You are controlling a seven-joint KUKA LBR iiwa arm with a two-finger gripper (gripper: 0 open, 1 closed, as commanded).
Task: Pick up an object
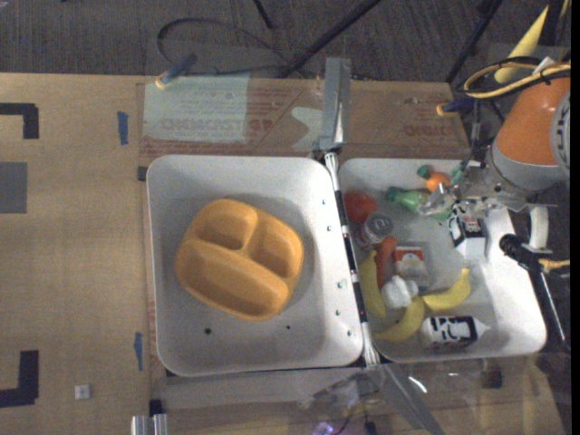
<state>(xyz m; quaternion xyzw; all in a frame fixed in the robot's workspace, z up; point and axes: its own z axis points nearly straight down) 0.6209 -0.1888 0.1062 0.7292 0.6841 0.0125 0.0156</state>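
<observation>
Likely the trouble is crowding: left of the right bin (530, 320) sits an orange tray (238, 258), alone; inside the right bin a red box (410, 262), bananas (426, 306) and a bottle (450, 331) lie touching, so a grab may slip. The gripper (464, 208) hovers near the bin's upper edge; its fingers I cannot tell.

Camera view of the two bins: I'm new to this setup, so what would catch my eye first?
A big orange three-compartment plastic plate lies alone in the left white bin. The right white bin holds a clutter of small items, with yellow toy bananas at its front. The arm's orange band stands out at the bin's far right corner.
</observation>
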